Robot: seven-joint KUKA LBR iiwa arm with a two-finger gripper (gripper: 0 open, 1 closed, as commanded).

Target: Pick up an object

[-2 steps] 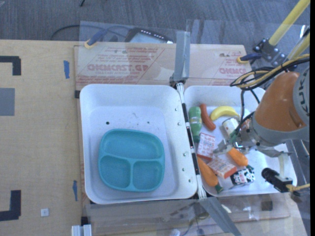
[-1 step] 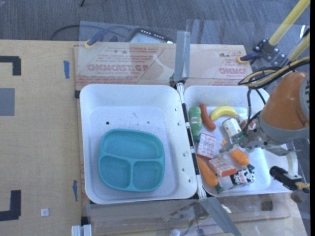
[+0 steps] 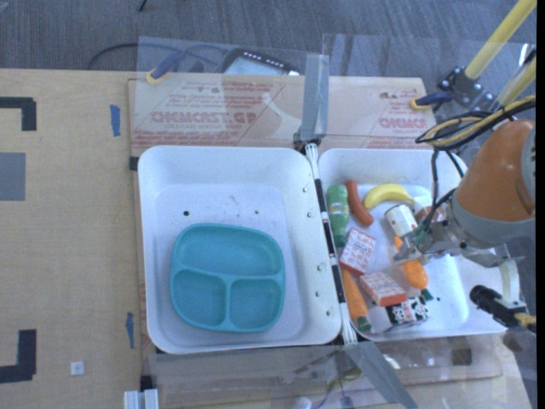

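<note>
The right bin (image 3: 443, 309) holds several small items. Among them are a yellow banana (image 3: 387, 195), a red sausage (image 3: 359, 204), a green piece (image 3: 337, 208), a white can (image 3: 398, 220), a patterned card box (image 3: 358, 250), an orange box (image 3: 383, 286), a carrot (image 3: 353, 294), a small orange piece (image 3: 415, 273) and a black-and-white item (image 3: 407, 312). My gripper (image 3: 410, 247) is low in this bin, just below the white can and just above the small orange piece. The arm's grey wrist and orange band (image 3: 502, 181) cover the bin's right part.
The left bin (image 3: 213, 177) holds a teal divided plate (image 3: 227, 276). A hinge strip (image 3: 322, 228) separates the two bins. Cables (image 3: 460, 126) hang by the arm at the upper right. Cardboard panels (image 3: 221, 113) lie behind the bins.
</note>
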